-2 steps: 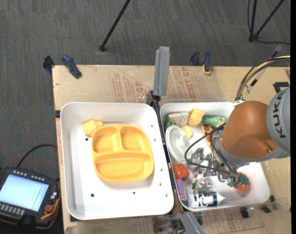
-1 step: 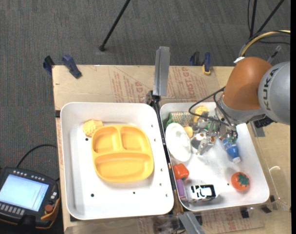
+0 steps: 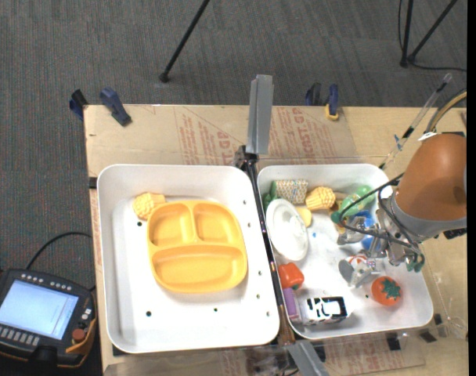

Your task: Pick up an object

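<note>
Scene: I am reaching in from the right over the right bin (image 3: 423, 304) on the table (image 3: 183, 135), my orange-banded wrist hanging above the bin's right half.

End effector: my end effector (image 3: 369, 263) is hovering low over the bin floor; I cannot tell how it is set, since wrist and cables are crowding it.

Nearest object: the toy tomato (image 3: 386, 290) is sitting just beside my end effector, toward the bin's near right corner, apart from it as far as I can judge.

Its look: round and red-orange with a small green top, no long axis to speak of, so any approach angle is looking equal.

Other candidates: a white lid or dish (image 3: 288, 229) is lying further left by the dividing wall, a corn cob (image 3: 320, 198) is resting near the far wall, and a black-and-white box (image 3: 324, 309) is lying at the near wall.

Left bin: a yellow divided plate (image 3: 196, 245) is lying there, well apart from me.

Judgement: I am reckoning the tomato the likeliest pick, needing a short shift toward the near right corner.
</note>
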`<state>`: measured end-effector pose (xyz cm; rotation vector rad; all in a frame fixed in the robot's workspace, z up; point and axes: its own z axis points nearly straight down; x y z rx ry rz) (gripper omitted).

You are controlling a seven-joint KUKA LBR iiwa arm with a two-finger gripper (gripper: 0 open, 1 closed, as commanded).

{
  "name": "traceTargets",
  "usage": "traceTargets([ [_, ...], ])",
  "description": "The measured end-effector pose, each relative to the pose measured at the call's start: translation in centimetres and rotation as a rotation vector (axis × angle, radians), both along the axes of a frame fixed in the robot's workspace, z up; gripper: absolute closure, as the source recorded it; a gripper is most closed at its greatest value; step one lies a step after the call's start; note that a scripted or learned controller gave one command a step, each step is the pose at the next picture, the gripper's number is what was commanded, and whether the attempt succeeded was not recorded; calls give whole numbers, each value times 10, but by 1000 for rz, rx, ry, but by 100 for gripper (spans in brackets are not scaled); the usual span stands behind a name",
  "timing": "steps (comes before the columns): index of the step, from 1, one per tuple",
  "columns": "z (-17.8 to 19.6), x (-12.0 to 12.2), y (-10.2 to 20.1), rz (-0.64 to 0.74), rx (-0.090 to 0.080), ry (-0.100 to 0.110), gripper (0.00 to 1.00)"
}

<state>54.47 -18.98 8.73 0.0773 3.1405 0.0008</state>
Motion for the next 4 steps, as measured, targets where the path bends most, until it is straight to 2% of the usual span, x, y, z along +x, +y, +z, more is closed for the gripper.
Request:
traceTargets([
  [1,-2,89,42,211,3,12,0],
  [2,0,20,-10,327,0,-1,0],
  [3,10,22,-8,329,4,-4,100],
  [4,10,21,-8,329,4,-4,0],
])
